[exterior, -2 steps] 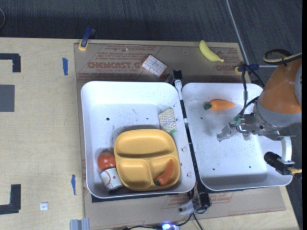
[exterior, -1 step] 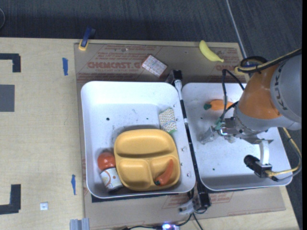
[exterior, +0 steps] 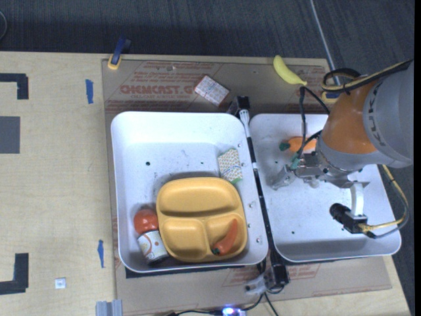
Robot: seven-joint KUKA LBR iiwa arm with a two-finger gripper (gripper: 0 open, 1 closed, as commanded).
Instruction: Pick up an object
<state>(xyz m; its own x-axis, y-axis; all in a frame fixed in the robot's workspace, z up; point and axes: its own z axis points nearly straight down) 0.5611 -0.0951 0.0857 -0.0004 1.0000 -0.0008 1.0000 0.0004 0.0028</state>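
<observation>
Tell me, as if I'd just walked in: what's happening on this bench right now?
A grey and orange robot arm reaches in over the right bin, its gripper low near the bin's left side. A small orange object lies just beyond it. Whether anything is grasped can't be told. The left bin holds a yellow divided tray carrying an orange piece, with other small items beside it.

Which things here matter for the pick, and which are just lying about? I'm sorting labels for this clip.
Belongs to the job:
- two-finger gripper, low in the right white bin
- small orange object in that bin, by the wrist

Lying about:
- yellow compartment tray in the left white bin
- orange carrot-shaped piece on the tray
- yellow banana behind the bins
</observation>
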